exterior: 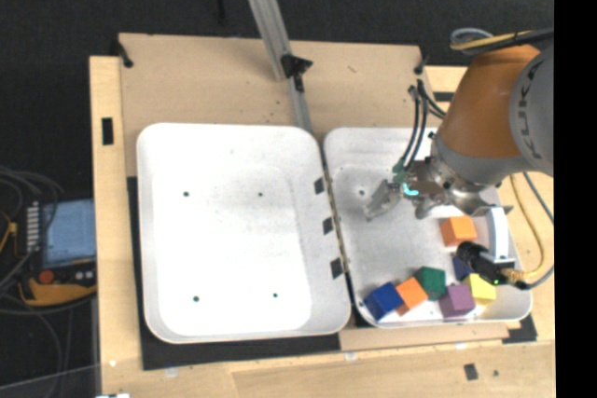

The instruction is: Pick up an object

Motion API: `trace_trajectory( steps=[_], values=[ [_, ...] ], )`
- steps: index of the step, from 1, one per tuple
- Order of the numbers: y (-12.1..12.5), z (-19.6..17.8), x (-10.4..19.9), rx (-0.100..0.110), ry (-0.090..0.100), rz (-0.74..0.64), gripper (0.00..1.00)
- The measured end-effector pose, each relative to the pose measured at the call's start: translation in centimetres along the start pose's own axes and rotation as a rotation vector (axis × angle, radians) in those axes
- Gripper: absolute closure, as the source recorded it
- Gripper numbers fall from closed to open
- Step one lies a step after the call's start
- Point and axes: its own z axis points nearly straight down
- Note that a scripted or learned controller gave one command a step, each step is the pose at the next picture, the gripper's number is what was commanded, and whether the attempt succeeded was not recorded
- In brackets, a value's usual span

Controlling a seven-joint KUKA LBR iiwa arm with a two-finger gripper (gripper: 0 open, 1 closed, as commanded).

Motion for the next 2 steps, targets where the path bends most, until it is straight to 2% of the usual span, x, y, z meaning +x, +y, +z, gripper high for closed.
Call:
trace_trajectory(
  steps=[1,2],
  values=[
    [0.1,-0.2,0.0,-0.005,-0.001,0.003,0.00],
    [0.3,5.5,-1.1,0.001,-0.004,0.004,0.00]
  ],
)
